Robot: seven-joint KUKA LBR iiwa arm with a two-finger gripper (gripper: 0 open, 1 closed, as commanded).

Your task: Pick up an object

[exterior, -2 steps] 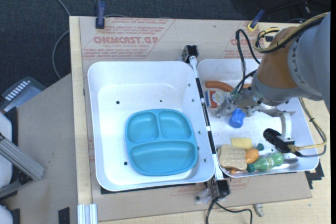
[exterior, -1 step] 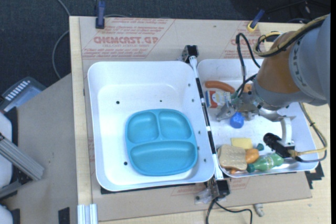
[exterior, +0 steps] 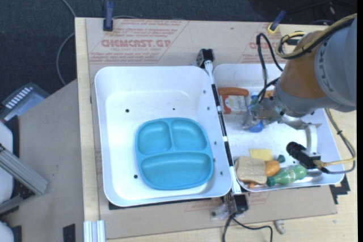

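Bench (exterior: 164, 37) with two white bins side by side on a printed board.

The bench top is pale wood, covered across its far part by a tan board (exterior: 136, 42) printed with red lettering. Directly on it sit the left bin (exterior: 113, 93), larger and nearer the middle, and the right bin (exterior: 238, 73), touching along their shared edge, where black clips (exterior: 205, 56) show at the far end and another (exterior: 238, 202) at the near end. A blue clamp (exterior: 108, 14) grips the bench's far-left edge, and a second blue clamp (exterior: 276, 22) sits at the far-right edge. A black cable (exterior: 266, 62) loops above the board's right part.
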